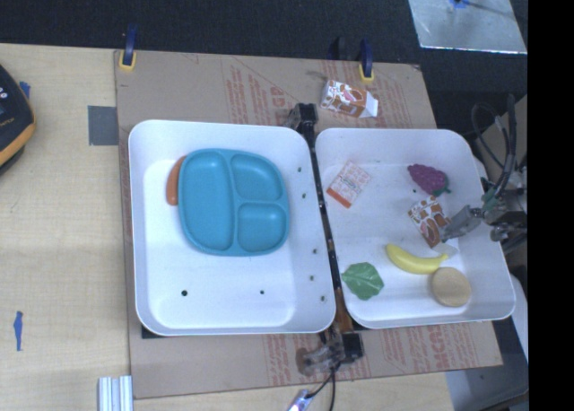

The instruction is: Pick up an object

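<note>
Reaching in low from the right rim of the right bin (484, 153), gripper (462, 221) hard to read; cannot tell its state. Nearest target: small red-and-white packet (428, 219) just left, touching or nearly. Banana (414, 259) and round tan object (450, 286) just below; purple grapes (428, 178) above.

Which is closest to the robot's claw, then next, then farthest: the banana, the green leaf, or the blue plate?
Measured from the gripper in the camera view:
1. Banana, right bin, just left of and below it.
2. Green leaf, same bin's left side.
3. Blue plate, left bin.
</note>
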You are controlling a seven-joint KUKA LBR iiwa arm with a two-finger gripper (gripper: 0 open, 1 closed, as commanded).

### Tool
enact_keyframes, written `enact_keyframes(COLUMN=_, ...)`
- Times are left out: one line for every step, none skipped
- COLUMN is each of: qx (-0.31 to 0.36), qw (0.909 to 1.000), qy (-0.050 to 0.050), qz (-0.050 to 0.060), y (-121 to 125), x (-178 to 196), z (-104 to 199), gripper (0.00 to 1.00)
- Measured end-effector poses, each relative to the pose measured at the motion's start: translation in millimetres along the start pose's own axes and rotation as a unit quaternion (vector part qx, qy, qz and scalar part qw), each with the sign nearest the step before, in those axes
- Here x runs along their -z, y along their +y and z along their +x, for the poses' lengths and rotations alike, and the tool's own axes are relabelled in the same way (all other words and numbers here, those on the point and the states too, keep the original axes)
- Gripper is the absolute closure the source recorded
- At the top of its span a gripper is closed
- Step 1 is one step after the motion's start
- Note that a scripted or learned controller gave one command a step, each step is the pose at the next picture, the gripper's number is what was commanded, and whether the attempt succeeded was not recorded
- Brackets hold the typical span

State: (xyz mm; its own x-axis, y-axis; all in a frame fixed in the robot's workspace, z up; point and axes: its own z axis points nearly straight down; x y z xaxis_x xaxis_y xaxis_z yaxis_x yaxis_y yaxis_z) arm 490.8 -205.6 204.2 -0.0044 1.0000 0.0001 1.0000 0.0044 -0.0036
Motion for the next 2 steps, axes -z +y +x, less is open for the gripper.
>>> enact_keyframes(qx=0.001, qw=1.0000, qy=-0.001, qz=0.000, y=58.7, x=-77.4, z=-6.3, gripper=0.00)
enact_keyframes(qx=0.001, qw=1.0000, qy=0.000, qz=0.000, y=49.6, x=-112.5, z=-6.2, gripper=0.00)
